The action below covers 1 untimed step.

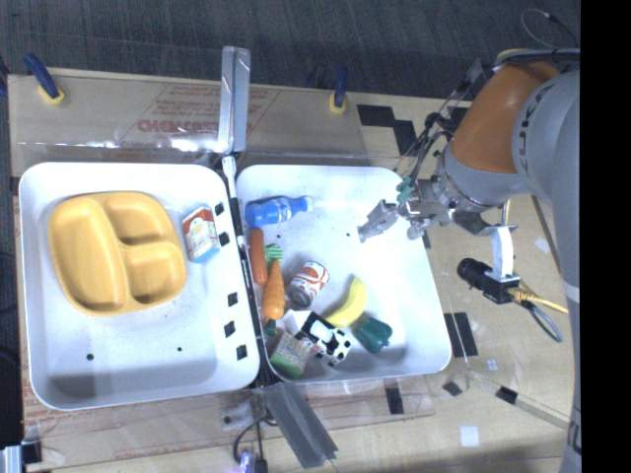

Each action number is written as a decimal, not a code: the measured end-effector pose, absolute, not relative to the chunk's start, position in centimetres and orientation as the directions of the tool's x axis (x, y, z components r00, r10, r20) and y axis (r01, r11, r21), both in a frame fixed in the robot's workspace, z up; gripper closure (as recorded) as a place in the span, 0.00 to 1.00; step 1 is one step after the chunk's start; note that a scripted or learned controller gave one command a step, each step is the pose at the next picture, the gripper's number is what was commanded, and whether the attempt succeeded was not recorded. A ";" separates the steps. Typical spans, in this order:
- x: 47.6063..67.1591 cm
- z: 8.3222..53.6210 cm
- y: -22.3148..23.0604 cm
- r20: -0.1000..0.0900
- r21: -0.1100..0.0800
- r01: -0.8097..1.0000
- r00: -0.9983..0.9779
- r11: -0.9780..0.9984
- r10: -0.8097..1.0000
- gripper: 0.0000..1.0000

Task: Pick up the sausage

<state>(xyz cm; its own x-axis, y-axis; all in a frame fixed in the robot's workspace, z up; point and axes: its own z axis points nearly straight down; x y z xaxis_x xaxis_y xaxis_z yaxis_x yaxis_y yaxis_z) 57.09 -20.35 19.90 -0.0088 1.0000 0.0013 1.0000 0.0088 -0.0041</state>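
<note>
Above the right bin's (419, 264) upper right part, the hand (380, 221) hangs bare, clear of every item.

Its fingers point left and slightly down, spread a little apart with nothing between them, and bare white floor lies beneath and just left of them. The sausage (256, 254) lies well to the hand's left, lengthwise against the bin's left wall, beside the divider between the two bins. A blue bottle (277, 210) sits just above its upper end, and a carrot (272, 291) touches its lower right side. Lower left of the hand, a can (307, 282), a banana (347, 303), a black-and-white toy (330, 343) and a teal piece (373, 334) crowd the bin's lower end. Farther left, the other bin (118, 363) holds a yellow tray (116, 250) and a small carton (200, 234). The table (414, 116) shows beyond the rims.
</note>
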 end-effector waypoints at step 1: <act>59.9 15.3 -14.2 0.001 -0.005 0.998 -0.057 0.057 0.998 0.00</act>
